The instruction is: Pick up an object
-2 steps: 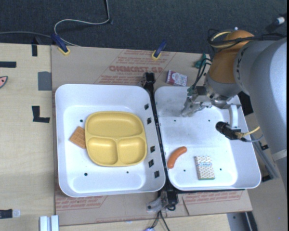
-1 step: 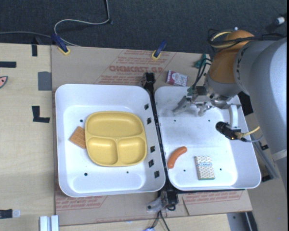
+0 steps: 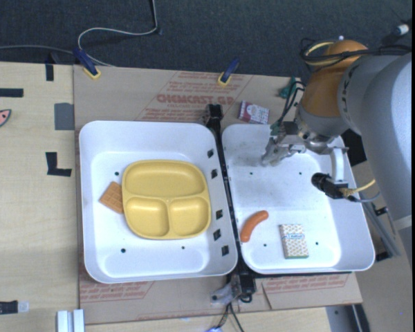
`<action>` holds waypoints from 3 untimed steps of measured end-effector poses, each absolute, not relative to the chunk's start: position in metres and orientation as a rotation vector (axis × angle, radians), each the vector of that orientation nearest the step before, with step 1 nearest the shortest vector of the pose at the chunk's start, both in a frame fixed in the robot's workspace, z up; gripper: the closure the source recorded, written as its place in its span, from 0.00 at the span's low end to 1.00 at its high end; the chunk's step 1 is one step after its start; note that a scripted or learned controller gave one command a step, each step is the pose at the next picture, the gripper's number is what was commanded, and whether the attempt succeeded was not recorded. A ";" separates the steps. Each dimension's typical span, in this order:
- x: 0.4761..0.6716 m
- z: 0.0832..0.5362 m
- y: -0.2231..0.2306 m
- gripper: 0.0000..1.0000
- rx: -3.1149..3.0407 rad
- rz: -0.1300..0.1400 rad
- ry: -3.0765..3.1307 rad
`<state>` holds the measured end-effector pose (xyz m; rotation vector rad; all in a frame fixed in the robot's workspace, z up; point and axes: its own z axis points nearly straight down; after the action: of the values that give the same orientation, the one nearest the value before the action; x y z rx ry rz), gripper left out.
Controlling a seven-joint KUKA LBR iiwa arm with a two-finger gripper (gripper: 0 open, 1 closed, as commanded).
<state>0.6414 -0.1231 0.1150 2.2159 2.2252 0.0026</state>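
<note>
My gripper (image 3: pixel 271 155) hangs over the back part of the right bin (image 3: pixel 346 254), its grey fingers pointing down-left with nothing seen between them. An orange sausage-shaped piece (image 3: pixel 254 225) lies near the right bin's front left. A small patterned card box (image 3: pixel 294 241) rests to its right, near the front. In the left bin (image 3: pixel 97 254) sits a yellow divided plate (image 3: pixel 167 198), and a tan cracker-like square (image 3: pixel 112 198) pokes out from under its left edge.
A small red and white packet (image 3: pixel 252 112) lies on the cardboard behind the right bin. Yellow and blue clamps (image 3: pixel 227 73) hold the cardboard's back edge. The arm's large grey body (image 3: pixel 387 116) looms over the right side.
</note>
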 end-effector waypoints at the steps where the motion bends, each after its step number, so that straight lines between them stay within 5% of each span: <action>1: 0.641 0.115 -0.123 0.00 2.216 0.002 2.225; 2: 0.653 0.085 -0.099 0.00 2.218 0.000 2.222; 3: 0.653 0.096 -0.099 1.00 2.217 0.000 2.223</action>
<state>0.6533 -0.0993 0.0956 2.2167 2.2227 0.0000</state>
